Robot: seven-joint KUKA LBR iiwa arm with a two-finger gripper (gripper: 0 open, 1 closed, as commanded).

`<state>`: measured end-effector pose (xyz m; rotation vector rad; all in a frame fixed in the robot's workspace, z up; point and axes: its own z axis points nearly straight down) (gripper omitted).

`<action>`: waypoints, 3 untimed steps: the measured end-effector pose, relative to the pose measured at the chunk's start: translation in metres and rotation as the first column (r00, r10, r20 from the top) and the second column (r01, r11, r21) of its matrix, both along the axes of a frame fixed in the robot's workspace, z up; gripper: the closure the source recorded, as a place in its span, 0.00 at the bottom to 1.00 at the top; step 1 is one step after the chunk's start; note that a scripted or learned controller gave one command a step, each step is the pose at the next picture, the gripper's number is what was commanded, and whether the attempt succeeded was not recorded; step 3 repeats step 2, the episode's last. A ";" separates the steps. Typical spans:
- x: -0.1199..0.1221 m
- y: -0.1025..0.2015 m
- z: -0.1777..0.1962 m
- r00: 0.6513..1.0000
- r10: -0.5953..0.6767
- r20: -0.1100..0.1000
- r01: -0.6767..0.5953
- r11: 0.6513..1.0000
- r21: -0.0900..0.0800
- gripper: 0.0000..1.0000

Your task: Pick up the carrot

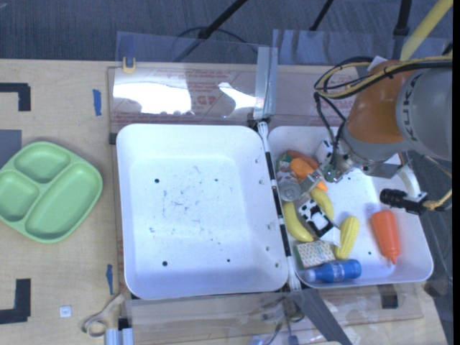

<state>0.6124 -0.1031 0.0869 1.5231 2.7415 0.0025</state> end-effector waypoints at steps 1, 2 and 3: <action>0.002 0.000 0.012 1.000 -0.001 0.006 0.001 1.000 0.000 1.00; 0.054 0.042 0.097 1.000 0.005 -0.009 -0.005 1.000 0.001 1.00; 0.054 0.042 0.097 1.000 0.005 -0.009 -0.005 1.000 0.001 1.00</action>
